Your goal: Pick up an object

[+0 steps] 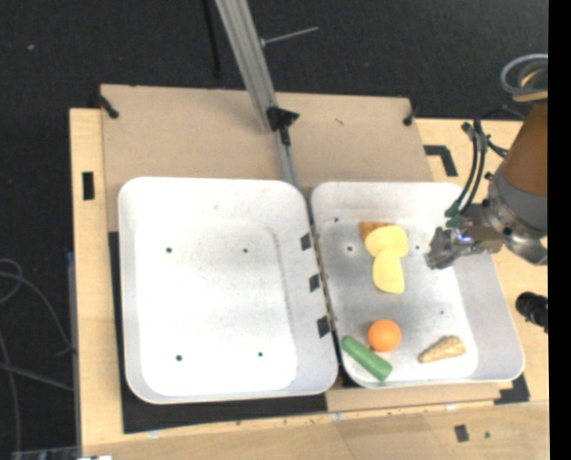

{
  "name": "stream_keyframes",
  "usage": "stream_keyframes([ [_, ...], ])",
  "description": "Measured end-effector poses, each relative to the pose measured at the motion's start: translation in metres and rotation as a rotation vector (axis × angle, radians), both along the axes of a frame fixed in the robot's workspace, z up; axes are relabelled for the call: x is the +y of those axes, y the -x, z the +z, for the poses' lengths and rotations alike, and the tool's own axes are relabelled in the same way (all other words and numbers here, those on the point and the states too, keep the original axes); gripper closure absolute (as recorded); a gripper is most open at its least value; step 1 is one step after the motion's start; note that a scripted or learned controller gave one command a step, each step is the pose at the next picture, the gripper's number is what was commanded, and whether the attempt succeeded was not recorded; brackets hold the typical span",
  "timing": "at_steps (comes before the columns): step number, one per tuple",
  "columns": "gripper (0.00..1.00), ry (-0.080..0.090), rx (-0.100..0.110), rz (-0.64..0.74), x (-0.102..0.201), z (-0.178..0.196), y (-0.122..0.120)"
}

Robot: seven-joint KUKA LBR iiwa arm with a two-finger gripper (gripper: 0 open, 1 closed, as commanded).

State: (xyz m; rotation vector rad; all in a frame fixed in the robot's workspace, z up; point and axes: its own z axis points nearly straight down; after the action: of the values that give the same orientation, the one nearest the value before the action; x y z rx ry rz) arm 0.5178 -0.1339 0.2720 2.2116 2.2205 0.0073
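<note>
No readable brands, labels or writing anywhere in view. Two shallow white plastic bins sat side by side on a tan board bench (pixel 362 127), both with rounded corners and a faintly speckled matte floor. Left bin (pixel 214 286) showed only a few small dark dots on its floor. Right bin (pixel 477 295) held all the objects.

Contents of right bin:
- pale yellow smooth lumpy piece, two rounded lobes (pixel 387 257), near the middle toward the far side; touching a small orange-brown block (pixel 365 228) partly hidden behind its far-left edge
- small glossy orange ball (pixel 384 334), near side
- dark green smooth cylinder (pixel 366 358), tilted, lying at the near-left corner against the rim, just beside the ball
- tan rough-textured wedge (pixel 442 350), near-right, apart from the ball

Grey metal two-finger gripper (pixel 445 247) was over the right bin's far-right area, right of the yellow piece and clear of it. Jaw opening: cannot tell, too blurred and dark. Nothing seen between them.

Ribbed grey aluminium rail (pixel 252 60) ran from the far edge down to the gap between the bins.
</note>
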Motion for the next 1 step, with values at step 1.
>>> stream_keyframes([
  [1, 1.00, -0.002, 0.006, 0.003, 0.0489, 0.0021, -0.0190],
])
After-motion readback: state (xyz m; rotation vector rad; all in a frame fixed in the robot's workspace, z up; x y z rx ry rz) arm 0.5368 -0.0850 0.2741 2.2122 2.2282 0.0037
